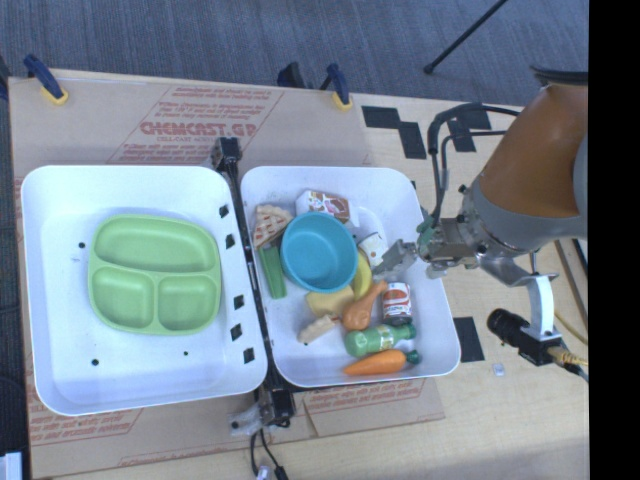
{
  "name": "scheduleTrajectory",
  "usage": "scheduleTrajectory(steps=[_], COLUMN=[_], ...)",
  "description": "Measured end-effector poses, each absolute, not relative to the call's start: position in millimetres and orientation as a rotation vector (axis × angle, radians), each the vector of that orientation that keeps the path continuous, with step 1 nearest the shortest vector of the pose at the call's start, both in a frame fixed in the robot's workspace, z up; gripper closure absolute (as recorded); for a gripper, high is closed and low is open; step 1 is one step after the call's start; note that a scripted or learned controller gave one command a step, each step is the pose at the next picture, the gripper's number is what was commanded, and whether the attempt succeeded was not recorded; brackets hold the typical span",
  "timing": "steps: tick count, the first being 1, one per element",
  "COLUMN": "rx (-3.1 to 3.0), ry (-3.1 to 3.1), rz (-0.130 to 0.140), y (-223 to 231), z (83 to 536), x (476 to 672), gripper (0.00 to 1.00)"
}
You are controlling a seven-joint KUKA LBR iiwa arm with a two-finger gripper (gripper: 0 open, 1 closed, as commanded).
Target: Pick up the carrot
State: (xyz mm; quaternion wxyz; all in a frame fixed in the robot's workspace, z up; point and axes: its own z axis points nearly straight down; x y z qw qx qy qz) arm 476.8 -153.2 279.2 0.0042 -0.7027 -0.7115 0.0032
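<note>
Desk [330,118] carries two bins: left bin [50,268] one green tray [155,271]; right bin [420,298] one carrot [377,364], one blue bowl [318,251]. Jaws [395,257] state unclear.

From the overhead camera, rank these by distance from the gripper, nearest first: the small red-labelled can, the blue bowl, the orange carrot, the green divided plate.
1. Small red-labelled can: just below-left of the gripper, right side of the right bin.
2. Blue bowl: left of the gripper, middle of the right bin.
3. Orange carrot: at the right bin's front edge.
4. Green divided plate: in the left bin.
</note>
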Motion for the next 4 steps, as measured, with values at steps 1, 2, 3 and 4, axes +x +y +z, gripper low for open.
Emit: scheduleTrajectory(steps=[1,2,3,4], rx=[-2.281,-2.289,-2.274,-2.577], ry=[-2.136,-2.141,-2.156,-1.772], rz=[0.018,0.011,0.015,0.011], y=[-105.9,-118.0,-118.5,-103.6], z=[159.2,90.7,101.5,90.5], x=[473.4,499.5,500.3,474.6], gripper=[0.00,0.00,1.00,1.00])
